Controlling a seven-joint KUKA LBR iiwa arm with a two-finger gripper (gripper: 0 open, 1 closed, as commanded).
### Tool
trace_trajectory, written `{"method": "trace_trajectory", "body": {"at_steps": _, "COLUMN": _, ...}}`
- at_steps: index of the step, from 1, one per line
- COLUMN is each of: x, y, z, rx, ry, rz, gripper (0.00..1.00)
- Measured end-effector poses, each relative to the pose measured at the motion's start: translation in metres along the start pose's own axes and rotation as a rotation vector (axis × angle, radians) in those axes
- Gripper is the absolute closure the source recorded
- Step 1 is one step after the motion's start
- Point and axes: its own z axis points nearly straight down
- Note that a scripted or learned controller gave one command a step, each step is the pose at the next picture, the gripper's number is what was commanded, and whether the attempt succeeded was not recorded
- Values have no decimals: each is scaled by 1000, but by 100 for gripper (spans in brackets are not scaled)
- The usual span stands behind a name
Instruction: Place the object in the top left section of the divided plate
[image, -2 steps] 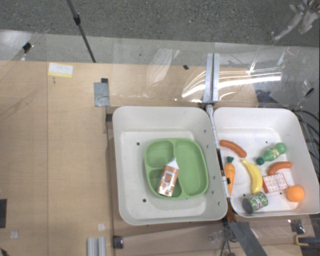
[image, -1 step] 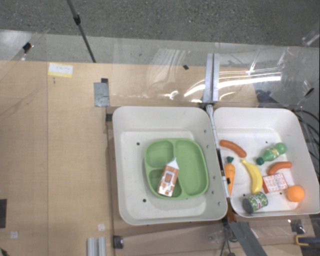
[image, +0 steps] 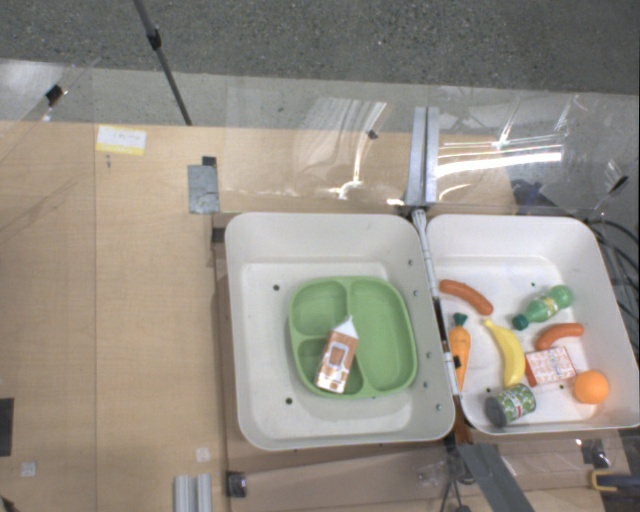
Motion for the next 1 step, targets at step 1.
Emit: {"method": "trace_trajectory", "body": {"at_steps": 1, "x": 7, "y": 6, "z": -1, "rx": -1, "ry": -1, "rz": -242, "gripper": 0}}
